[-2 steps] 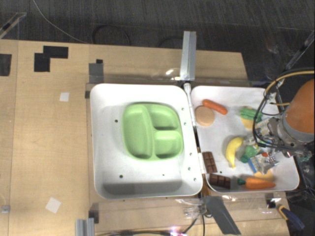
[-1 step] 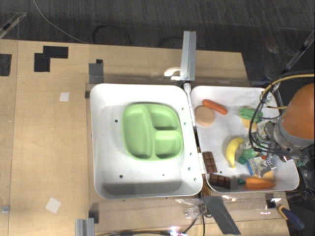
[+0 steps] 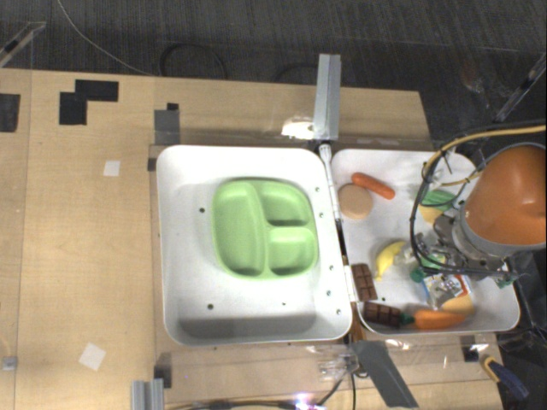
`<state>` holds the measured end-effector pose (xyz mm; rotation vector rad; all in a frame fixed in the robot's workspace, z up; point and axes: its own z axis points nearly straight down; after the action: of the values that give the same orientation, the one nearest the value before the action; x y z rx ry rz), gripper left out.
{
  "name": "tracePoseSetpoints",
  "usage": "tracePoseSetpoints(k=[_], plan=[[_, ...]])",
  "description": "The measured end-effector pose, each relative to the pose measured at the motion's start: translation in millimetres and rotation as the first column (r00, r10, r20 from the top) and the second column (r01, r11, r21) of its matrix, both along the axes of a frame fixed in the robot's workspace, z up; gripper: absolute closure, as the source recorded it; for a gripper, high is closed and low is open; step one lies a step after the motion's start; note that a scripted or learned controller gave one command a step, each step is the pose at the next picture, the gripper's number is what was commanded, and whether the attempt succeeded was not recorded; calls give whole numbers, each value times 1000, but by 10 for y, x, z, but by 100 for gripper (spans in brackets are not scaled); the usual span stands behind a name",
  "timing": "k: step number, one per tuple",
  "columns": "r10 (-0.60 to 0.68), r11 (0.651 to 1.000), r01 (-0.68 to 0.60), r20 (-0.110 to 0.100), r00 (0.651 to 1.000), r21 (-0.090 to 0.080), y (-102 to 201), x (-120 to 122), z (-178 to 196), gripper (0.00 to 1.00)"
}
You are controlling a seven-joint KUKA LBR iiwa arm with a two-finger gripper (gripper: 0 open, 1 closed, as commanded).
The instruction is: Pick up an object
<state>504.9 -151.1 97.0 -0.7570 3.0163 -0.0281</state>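
Note:
The right bin (image 3: 402,156) holds several toy foods: a red sausage (image 3: 373,185), a round tan bun (image 3: 355,202), a yellow banana (image 3: 390,257), two brown chocolate bars (image 3: 364,282) (image 3: 382,315), an orange carrot (image 3: 440,319) and a green piece (image 3: 438,199). My gripper (image 3: 444,267) hangs low over the right side of this bin, under the orange wrist band (image 3: 511,196), which hides most of it. It sits just right of the banana and above a small packet-like item (image 3: 446,290). I see nothing clearly held.
In the left bin (image 3: 179,229) lies a green divided plate (image 3: 263,227). Cables (image 3: 423,220) loop beside the wrist over the right bin. A metal post (image 3: 327,101) stands behind the wall between the bins.

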Motion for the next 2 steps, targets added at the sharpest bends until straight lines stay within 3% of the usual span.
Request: tracePoseSetpoints(k=[1, 2], plan=[[-90, 996, 90, -10, 996, 6, 70, 6, -51, 0], [-61, 998, 62, -9, 998, 8, 547, 10, -49, 0]])
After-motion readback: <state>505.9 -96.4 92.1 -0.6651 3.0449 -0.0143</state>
